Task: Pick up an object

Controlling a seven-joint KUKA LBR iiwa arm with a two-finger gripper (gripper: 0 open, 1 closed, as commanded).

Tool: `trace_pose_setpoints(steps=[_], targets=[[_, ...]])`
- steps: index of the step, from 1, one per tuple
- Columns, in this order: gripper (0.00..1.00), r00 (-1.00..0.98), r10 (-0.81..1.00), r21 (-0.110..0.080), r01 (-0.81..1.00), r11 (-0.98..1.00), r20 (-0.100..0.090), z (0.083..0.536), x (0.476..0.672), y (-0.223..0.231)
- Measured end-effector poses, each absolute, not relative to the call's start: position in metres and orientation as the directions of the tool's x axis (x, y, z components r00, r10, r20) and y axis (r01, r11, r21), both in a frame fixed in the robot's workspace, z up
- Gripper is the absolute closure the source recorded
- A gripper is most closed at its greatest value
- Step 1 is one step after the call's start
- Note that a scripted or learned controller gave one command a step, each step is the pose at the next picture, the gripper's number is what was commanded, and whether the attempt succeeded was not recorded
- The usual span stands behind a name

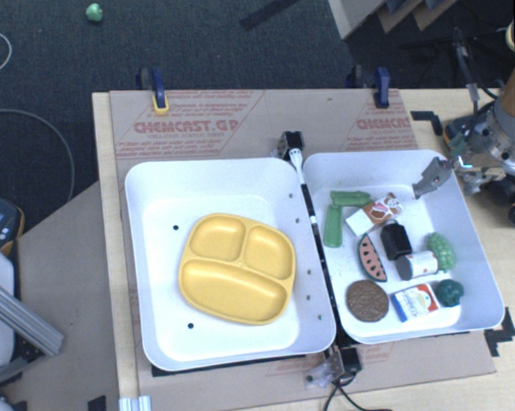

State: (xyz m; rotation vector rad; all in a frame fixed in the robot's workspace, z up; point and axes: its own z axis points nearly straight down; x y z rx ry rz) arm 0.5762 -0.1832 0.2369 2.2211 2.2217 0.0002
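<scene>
The right bin (476, 233) holds several small toys. Among them are a green L-shaped piece (338, 214), a watermelon slice (371, 257), a black block (395, 239), a round brown cookie (366, 299), a red and white carton (415, 302), a dark green broccoli (450, 292) and a light green vegetable (441, 250). My gripper (431, 177) hangs at the bin's far right corner, above the rim and apart from the toys. A brown and white toy (382, 208) lies closest to it, a little to its left. Nothing shows in its grasp.
The left bin (149, 248) holds a yellow divided plate (236, 268). A black divider strip (309, 224) runs between the bins. Blue clamps (158, 87) (381, 86) grip the board's far edge. The arm's wrist (493, 139) sits beyond the right bin's far right corner.
</scene>
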Motion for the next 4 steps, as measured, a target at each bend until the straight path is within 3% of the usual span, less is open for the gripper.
trace_pose_setpoints(steps=[1, 2, 3, 4], targets=[[1.00, -0.001, 1.000, 0.004, 1.000, 0.001, -0.001, 0.248, 0.577, -0.183], [1.00, -0.010, 1.000, 0.017, 1.000, 0.010, -0.001, 0.373, 0.575, -0.110], [1.00, -0.003, 1.000, 0.006, 1.000, 0.003, -0.002, 0.375, 0.574, -0.115], [1.00, -0.004, 1.000, -0.012, 1.000, 0.004, 0.003, 0.205, 0.622, -0.082]])
